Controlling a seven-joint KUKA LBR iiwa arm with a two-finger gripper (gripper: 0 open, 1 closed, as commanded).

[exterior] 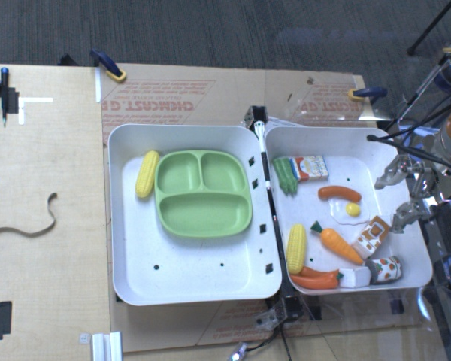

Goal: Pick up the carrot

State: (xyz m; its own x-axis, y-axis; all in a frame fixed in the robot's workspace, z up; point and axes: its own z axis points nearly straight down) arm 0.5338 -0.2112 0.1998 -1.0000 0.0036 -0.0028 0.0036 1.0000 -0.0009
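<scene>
The small orange toy carrot with a green leafy top [338, 244] lies flat on the floor of the right shallow white plastic bin [361, 143], in its lower middle, slanting from upper left, where the leaves are, to lower right. It sits in a crowd. A yellow plastic corn cob [295, 248] stands just to its left, a toy fried egg with a yellow yolk [346, 210] lies just above it, and a small brown and white carton [370, 237] leans beside its tip. Below it rests a red-orange toy pepper [316, 279], touching or nearly so. This packing probably leaves little free room on either side of the carrot for fingers.

The metal 2-finger gripper [406, 194] hovers at the bin's right rim, well apart from the carrot, and nothing sits between its fingers. They look spread apart, 1 above the other in this view.

The left white bin [128, 277] holds a green 3-compartment plastic plate [204, 193] and a second yellow corn cob [146, 174] beside it. The grasp is not yet begun, and the arm likely needs to travel leftward and down over the carrot's midsection.
</scene>
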